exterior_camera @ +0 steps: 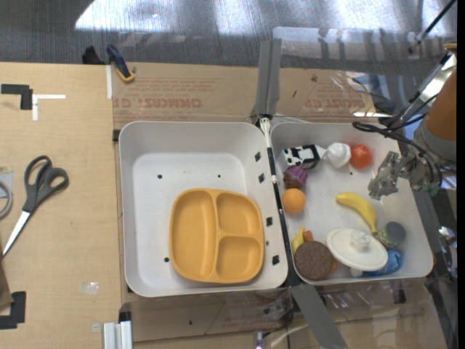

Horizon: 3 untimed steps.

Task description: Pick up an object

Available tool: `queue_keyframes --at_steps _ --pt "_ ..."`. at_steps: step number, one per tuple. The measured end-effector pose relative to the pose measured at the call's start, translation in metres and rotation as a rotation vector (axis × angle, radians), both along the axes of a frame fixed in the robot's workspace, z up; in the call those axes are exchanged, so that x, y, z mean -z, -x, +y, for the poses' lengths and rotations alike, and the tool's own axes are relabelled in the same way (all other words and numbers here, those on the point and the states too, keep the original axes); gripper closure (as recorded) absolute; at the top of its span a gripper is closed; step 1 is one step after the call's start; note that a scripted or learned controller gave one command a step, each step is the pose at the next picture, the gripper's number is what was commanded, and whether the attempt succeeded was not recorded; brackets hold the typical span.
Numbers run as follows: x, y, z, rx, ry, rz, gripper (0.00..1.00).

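Pincer [383, 184] sits above the right bin [418, 217], near its right wall, just right of the banana [358, 208]; nothing visible between its fingers; whether they are apart or together cannot be told at this angle; judged step: approach, no object yet lifted; nearest candidates are the banana just beside it and the red ball [361, 156] up and to its left; next move would call for lowering onto one item with the fingers set across its narrow width, the banana's curve leaving little room for error; right bin also holds a white figure [337, 153] touching or nearly touching the red ball, a black-and-white toy [302, 155], a purple piece [295, 176], an orange [293, 201], a brown cookie-like disc [313, 259], a white lid-shaped piece [357, 249] partly over something blue [391, 262]; left bin [145, 195] holds a yellow divided plate [216, 235], its compartments bare; scissors [33, 195] lie on the desk [58, 267], well apart from both bins.
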State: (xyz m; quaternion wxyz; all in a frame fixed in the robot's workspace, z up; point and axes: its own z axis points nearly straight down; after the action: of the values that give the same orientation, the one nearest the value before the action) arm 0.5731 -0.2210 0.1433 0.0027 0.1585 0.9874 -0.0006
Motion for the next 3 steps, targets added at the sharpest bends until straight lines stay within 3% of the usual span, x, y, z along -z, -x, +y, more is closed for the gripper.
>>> queue_keyframes --at_steps 1,2,3 --pt "0.049 -0.053 -0.001 0.293 -0.001 -0.001 1.0" --pt "-0.075 -0.069 0.089 0.382 -0.003 -0.001 1.0" --pt "-0.106 -0.07 0.148 0.384 -0.003 0.0 1.0"
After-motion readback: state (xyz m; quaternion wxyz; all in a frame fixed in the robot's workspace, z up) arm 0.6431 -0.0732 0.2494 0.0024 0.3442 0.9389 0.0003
